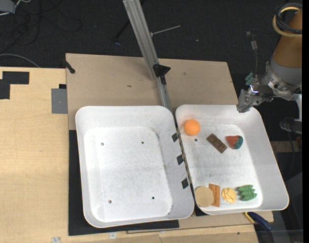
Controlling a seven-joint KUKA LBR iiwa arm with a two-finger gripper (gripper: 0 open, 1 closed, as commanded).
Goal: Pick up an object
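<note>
The right bin holds an orange ball near its upper left corner. A brown chocolate bar lies in the middle, with a red and teal strawberry-like piece just right of it. Along the bin's front edge lie a round tan biscuit, an orange-brown wafer, a yellow piece and a green leafy piece. My gripper hangs at the bin's far right corner, above the rim and away from all the objects. Nothing is seen in it.
The left bin sits beside the right one, joined by black clips. A slanted metal rail rises behind the bins. Cardboard lies under them, and a wooden table top extends left.
</note>
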